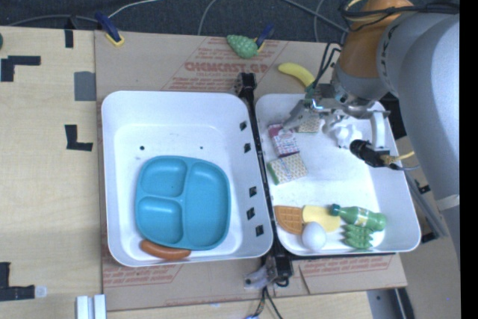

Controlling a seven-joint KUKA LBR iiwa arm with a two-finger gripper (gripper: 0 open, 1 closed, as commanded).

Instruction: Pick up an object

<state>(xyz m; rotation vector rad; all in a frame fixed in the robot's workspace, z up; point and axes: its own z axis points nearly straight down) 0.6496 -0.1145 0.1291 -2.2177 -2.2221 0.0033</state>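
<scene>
Gripper [323,110] sits low over the top of the right bin [396,194], near the small packets [285,155]; whether its jaws are spread or closed cannot be told. Left bin [119,160] holds a blue plate [183,202] and a sausage [164,251]. Banana [296,73] lies outside on the cardboard.

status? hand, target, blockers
Hand low over right bin's far end, nothing seen held. Pink packet nearest. Green box beside it.
</scene>
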